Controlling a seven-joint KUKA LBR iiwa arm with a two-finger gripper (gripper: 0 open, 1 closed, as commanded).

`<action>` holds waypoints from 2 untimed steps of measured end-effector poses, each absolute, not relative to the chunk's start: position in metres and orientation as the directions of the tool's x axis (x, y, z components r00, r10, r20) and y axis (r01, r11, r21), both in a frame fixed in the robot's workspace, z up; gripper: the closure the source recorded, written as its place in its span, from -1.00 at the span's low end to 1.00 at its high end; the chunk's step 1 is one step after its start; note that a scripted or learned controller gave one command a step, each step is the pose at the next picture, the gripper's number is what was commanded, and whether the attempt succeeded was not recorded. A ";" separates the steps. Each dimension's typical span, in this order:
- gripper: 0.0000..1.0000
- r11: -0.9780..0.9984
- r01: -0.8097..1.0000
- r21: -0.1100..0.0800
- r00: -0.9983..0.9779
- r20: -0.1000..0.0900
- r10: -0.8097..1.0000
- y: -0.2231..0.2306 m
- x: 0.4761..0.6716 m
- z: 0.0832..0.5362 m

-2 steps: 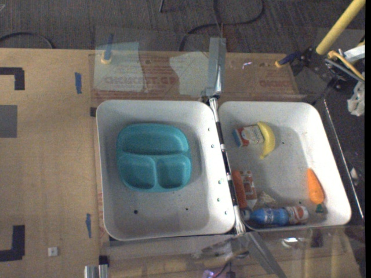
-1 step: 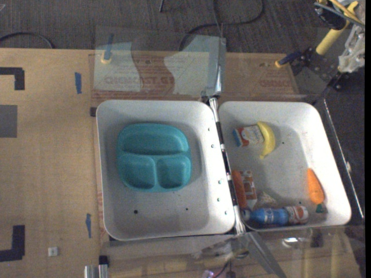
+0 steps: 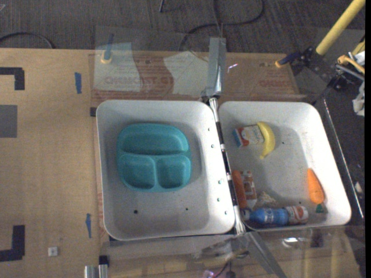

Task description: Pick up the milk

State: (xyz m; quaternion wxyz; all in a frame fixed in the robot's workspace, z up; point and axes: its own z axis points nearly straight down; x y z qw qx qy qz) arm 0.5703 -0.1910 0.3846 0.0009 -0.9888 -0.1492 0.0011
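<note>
The milk (image 3: 248,136) is a small white carton with red and blue print. It lies on its side in the far left part of the right bin (image 3: 290,120). A yellow banana (image 3: 266,139) rests against the carton's right side, touching it.
An orange carrot (image 3: 315,186) lies by the right bin's right wall. A bottle with a blue label (image 3: 276,216) lies along its near wall, and a red-orange packet (image 3: 245,188) along its left wall. The left bin (image 3: 116,207) holds a teal divided plate (image 3: 154,156).
</note>
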 end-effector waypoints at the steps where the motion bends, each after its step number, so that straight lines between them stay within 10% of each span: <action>1: 1.00 -0.975 0.222 0.000 0.975 0.001 0.222 -0.172 0.632 0.435; 2: 1.00 -0.980 0.199 -0.002 0.980 -0.003 0.199 -0.187 0.575 0.371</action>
